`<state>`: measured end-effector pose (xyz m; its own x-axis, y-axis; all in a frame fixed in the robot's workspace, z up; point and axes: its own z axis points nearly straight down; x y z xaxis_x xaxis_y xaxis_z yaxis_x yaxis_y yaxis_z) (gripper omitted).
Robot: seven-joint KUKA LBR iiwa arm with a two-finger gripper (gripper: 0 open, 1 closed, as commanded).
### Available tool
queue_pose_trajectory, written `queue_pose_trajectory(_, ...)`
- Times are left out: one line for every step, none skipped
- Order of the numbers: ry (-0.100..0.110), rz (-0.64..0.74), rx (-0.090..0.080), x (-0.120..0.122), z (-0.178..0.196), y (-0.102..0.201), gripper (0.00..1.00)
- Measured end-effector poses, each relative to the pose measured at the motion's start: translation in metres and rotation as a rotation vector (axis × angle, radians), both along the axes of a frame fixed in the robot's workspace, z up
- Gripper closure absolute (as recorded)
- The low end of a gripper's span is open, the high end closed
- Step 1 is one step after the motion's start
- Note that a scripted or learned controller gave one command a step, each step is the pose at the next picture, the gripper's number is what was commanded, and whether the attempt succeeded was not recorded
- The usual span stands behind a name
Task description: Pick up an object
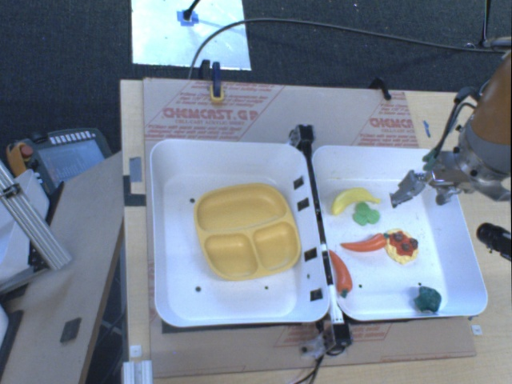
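The dark green broccoli piece (427,298) sits nearest, by the right bin's (464,238) front rim. Further back, the yellow banana (354,199) lies left of the gripper (424,185), apart from it; fingers spread, nothing between them.

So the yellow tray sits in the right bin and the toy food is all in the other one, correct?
Not quite: the camera view shows the yellow tray in the left bin. The toy food, including the banana and broccoli, is all in the other one, the right bin.
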<state>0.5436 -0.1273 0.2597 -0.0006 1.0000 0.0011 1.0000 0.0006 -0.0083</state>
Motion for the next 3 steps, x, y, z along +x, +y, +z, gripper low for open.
queue_pose_trajectory(-0.01,0.002,-0.002,0.002,0.005,0.0,0.0)
queue_pose_trajectory(-0.007,0.0,-0.001,0.0,-0.037,0.003,0.0)
queue_pose_trajectory(-0.006,0.0,0.0,0.002,-0.079,0.002,0.0)
